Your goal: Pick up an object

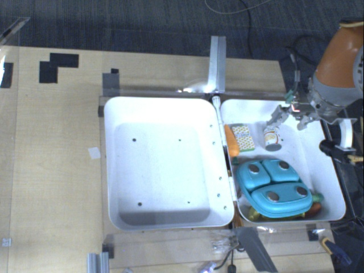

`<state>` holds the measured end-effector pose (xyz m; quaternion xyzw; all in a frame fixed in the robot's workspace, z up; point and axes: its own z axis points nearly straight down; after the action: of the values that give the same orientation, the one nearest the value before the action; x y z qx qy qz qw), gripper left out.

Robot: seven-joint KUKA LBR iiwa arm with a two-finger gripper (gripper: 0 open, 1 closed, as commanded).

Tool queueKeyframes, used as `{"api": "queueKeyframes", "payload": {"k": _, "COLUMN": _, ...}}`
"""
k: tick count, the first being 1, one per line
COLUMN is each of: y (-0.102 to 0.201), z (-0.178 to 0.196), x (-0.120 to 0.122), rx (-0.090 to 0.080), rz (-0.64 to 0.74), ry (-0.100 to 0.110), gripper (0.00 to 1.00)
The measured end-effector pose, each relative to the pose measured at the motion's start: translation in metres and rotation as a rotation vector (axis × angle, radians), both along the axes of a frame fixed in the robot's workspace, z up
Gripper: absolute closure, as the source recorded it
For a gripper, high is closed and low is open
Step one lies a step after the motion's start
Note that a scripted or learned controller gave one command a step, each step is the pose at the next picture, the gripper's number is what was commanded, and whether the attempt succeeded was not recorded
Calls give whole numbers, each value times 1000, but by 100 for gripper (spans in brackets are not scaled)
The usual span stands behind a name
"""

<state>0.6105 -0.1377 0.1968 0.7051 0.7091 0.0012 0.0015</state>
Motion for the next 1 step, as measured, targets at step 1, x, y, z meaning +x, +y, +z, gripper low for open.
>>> {"api": "queueKeyframes", "payload": {"k": 1, "y": -16, "z": -101, "x": 40, "rx": 0, "rz": -122, "ry": 1, "gripper": 0}}
